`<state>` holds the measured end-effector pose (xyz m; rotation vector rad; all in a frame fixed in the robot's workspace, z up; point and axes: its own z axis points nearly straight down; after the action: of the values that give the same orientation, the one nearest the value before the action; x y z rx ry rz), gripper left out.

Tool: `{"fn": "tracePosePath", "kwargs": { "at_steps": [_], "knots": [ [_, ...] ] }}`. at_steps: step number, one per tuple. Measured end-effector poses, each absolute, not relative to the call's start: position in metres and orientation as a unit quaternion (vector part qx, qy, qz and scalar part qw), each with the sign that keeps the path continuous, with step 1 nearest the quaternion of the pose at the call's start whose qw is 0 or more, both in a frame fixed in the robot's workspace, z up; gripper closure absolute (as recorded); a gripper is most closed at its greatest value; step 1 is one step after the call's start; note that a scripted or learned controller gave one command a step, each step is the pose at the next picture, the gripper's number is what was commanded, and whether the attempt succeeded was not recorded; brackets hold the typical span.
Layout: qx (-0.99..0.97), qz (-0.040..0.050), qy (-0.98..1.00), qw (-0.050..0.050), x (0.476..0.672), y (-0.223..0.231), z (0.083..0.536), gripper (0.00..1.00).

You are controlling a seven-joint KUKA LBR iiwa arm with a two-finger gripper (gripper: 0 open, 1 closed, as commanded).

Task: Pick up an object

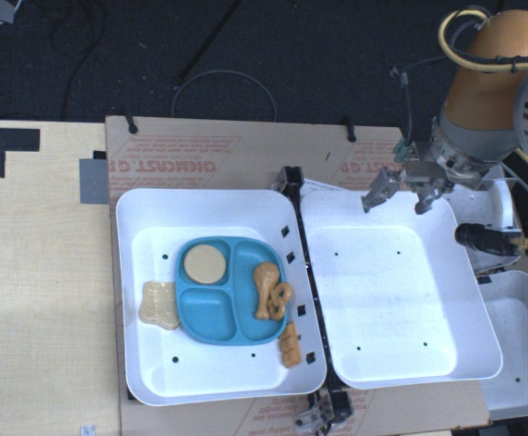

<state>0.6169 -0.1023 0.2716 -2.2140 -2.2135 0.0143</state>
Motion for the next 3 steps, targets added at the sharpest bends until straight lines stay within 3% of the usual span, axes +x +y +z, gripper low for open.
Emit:
{"fn": "tracePosePath", "kwargs": {
  "at_steps": [1,3],
  "knots": [
    [-0.707,0.0004,-0.708,0.000,0.619,-0.102,0.279,0.00],
    [-0.707,0.0023,-0.707,0.003,0.626,-0.097,0.190,0.00]
  ]
}}
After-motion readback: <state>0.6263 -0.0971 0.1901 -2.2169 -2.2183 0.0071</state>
